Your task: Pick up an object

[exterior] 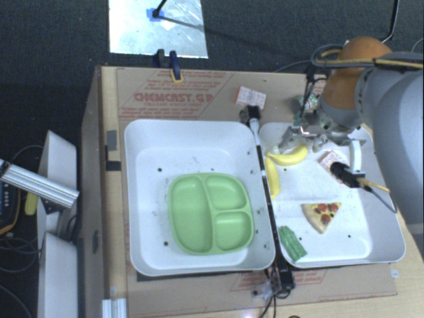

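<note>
In the right bin (381,244) a yellow banana (283,159) lies at the far left corner, curving down along the divider. My gripper (299,135) hangs just above the banana's upper end, reaching in from the right under the grey arm with its orange band. Whether it touches the banana cannot be made out. A toy pizza slice (322,214) lies in the middle of that bin. A green block (291,242) rests near the bin's front left corner. A small pale pink thing (329,158) sits right of the banana.
The left bin (142,144) holds a green divided plate (211,212) toward its front. A small white card (250,97) lies on the brown board behind the bins. A shiny sheet (158,18) lies on the floor beyond the bench.
</note>
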You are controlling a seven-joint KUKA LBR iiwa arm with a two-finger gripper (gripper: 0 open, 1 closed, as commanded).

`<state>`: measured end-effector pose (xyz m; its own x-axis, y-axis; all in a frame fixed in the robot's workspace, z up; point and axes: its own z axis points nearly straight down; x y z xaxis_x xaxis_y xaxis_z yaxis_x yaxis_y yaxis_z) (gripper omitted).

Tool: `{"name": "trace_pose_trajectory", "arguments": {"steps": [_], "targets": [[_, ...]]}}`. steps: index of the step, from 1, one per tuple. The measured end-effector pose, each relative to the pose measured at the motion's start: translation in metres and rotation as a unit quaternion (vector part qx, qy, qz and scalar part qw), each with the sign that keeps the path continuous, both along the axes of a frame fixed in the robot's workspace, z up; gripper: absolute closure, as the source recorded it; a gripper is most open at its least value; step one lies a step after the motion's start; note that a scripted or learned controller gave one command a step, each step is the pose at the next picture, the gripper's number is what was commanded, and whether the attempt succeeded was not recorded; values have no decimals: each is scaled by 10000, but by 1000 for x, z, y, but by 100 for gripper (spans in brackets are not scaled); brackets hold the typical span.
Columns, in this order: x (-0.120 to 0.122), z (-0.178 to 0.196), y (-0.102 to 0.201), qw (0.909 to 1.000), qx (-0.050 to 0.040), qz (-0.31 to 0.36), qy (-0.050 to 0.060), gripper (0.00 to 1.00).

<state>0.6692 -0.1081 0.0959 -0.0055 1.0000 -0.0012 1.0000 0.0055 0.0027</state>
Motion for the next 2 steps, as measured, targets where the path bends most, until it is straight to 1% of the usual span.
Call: {"name": "trace_pose_trajectory", "arguments": {"steps": [1,2], "targets": [[0,-7,18,10000,4,0,-1,0],[-14,-11,7,10000,-1,-22,4,0]]}}
